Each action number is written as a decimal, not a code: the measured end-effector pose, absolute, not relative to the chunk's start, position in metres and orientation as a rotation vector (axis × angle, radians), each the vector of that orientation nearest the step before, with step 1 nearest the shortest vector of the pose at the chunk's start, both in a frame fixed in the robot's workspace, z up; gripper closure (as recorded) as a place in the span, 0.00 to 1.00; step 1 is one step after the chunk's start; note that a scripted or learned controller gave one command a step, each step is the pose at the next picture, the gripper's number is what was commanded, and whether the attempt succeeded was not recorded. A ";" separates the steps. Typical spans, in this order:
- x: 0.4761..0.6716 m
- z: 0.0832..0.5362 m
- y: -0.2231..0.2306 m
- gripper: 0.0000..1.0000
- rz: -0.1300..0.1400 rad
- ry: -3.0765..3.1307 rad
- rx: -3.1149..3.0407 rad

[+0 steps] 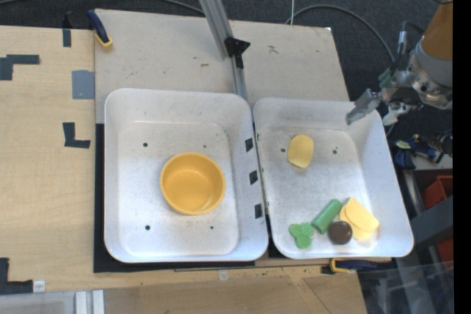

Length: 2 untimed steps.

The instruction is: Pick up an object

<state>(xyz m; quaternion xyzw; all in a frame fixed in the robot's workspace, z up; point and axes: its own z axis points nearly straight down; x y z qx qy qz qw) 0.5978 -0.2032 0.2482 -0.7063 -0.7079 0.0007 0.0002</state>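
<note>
At the right edge of the frame, a little above the middle, the gripper (pixel 366 108) hangs over the upper right corner of the right bin (pixel 383 158), its grey tip pointing down and left; whether it is spread or pressed together I cannot tell from this slanted view, and nothing shows in its grasp. The arm (pixel 436 48) behind it rises toward the upper right, its orange band just visible. Since the tip sits at the rim and not above any item, the pick looks not yet begun. Nearest to it, in the upper middle of the right bin, lies a pale yellow rounded piece (pixel 300 151), alone and well apart from the rest, which probably makes it the easiest target. In the bin's lower right corner a cluster crowds together: a green cylinder (pixel 326 216), a green leafy piece (pixel 300 234), a dark brown ball (pixel 339 232) and a yellow block (pixel 360 219), touching one another, so a grasp there risks nudging neighbours. In the left bin (pixel 125 158), a yellow bowl (pixel 193 183) sits upright near its middle, far from the arm's reach.
</note>
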 end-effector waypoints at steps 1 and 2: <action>0.598 0.248 -0.203 0.00 0.003 -2.224 -2.219; 0.607 0.196 -0.198 0.00 0.006 -2.222 -2.215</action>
